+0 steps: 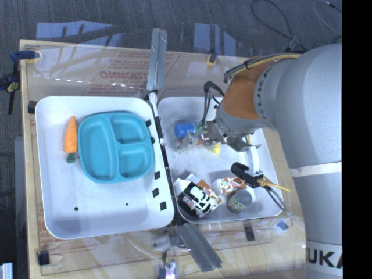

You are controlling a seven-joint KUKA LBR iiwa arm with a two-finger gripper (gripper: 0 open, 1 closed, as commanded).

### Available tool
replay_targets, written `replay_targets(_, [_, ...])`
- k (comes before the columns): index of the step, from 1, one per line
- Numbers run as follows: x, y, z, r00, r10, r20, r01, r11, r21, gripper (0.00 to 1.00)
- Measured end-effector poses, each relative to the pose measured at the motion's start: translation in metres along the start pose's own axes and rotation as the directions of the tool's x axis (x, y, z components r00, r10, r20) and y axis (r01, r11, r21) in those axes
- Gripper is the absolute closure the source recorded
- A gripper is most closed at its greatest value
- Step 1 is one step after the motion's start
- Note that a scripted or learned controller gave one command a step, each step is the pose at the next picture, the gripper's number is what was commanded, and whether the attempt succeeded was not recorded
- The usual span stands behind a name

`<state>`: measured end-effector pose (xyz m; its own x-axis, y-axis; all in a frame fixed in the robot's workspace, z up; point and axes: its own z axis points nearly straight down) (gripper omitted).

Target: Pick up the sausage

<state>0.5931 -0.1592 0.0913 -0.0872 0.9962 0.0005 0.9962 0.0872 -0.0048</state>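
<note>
Camera view: gripper [195,137], grip state unclear, sits low in the right white bin [174,106], beside a blue toy [184,129].

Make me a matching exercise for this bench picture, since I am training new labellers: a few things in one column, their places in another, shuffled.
Things:
1. carrot
2. blue tray
3. gripper
4. black-and-white box

Places:
A. near front edge of the right bin
B. middle of the left bin
C. left bin, along its left wall
D. right bin, upper part, beside a small blue thing

Pairs: 1-C, 2-B, 3-D, 4-A
</note>
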Motion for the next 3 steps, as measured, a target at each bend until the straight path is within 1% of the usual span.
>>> replay_targets(1, [0.000,0.000,0.000,1.000,0.000,0.000,0.000,1.000,0.000,0.00])
replay_targets(2, [0.000,0.000,-0.010,1.000,-0.004,0.000,0.004,1.000,0.001,1.00])
replay_targets(3, [0.000,0.000,-0.010,1.000,-0.005,0.000,0.005,1.000,0.001,0.00])
